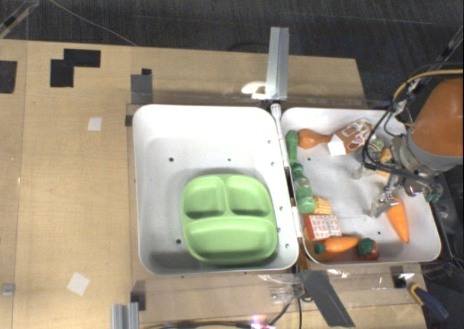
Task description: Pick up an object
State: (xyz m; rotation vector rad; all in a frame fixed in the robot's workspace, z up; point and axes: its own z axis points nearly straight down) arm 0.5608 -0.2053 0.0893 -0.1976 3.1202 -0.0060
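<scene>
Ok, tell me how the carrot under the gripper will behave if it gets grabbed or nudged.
The carrot looks like smooth moulded plastic, so probably stiff and light. Its tapered, rounded body may slip from the gripper if pinched near the narrow tip. Lying loose on the flat floor of the right bin, it would likely roll or swivel when nudged.

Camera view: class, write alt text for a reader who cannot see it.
A grey arm's gripper hangs low in the right white bin, just beside a toy carrot, among other play food. The left bin holds a green divided tray.
</scene>
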